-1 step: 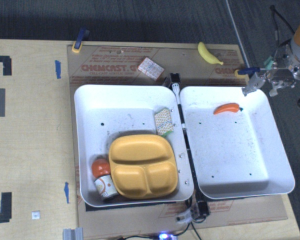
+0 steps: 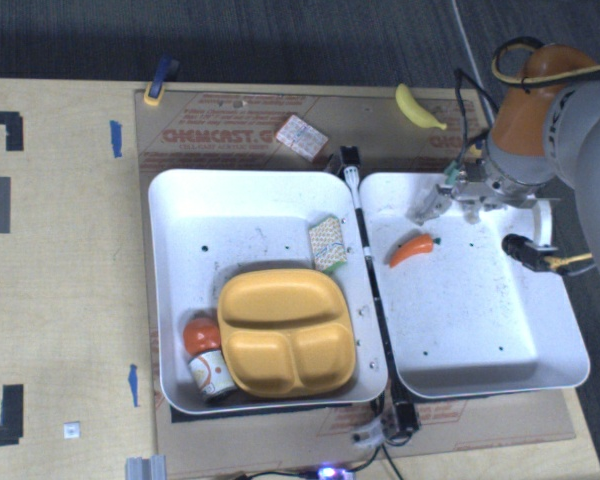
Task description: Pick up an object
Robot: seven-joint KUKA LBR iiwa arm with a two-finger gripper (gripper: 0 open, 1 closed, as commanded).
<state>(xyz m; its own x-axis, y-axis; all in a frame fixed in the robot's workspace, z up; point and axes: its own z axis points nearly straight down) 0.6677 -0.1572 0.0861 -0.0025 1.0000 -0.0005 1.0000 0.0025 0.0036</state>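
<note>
approach step, by the look of it, nothing lifted yet. gripper point(image 2: 442, 196) low over the upper left corner of the right bin point(image 2: 540, 363), at the frame's upper right; spread or pressed together, cannot tell. toy carrot point(image 2: 412, 249) likely the target, lying on the bin floor just below-left of the tool, apart from it. next: shift down-left, settle over the carrot, straddle it, then pinch.

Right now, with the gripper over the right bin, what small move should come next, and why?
Probably shift the gripper toward the carrot and lower it: the carrot lies apart from it on the right bin floor, with nothing visibly between its fingers.
</note>
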